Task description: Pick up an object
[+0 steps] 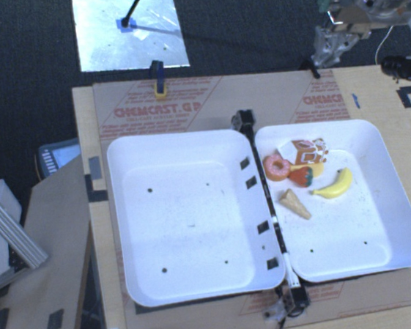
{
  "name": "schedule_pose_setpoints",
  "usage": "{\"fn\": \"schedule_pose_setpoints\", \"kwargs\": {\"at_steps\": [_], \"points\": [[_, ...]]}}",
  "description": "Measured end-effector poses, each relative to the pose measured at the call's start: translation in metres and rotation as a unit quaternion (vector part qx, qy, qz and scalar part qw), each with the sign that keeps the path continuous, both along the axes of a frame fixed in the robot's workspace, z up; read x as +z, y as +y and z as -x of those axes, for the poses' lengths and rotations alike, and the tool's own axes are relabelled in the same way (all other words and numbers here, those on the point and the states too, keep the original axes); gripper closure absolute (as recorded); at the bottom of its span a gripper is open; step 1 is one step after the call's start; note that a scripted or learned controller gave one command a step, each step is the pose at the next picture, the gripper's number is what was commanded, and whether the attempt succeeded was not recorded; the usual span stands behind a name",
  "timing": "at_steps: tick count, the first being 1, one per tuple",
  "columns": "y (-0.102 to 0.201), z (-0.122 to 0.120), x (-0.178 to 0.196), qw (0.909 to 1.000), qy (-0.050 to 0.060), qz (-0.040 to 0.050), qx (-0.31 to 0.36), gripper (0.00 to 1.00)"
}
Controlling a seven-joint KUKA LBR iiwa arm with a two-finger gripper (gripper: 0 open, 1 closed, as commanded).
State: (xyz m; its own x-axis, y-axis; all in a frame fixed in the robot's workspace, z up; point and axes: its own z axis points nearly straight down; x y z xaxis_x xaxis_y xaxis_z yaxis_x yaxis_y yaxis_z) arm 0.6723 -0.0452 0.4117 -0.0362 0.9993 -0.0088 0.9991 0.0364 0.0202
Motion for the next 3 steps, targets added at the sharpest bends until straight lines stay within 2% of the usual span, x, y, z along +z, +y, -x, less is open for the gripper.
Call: {"fn": "schedule_pose_setpoints", "kwargs": {"at_steps": [3], "points": [[0.001,-0.002,0.034,1.0,-0.005,0.0023,0.008,1.0]]}}
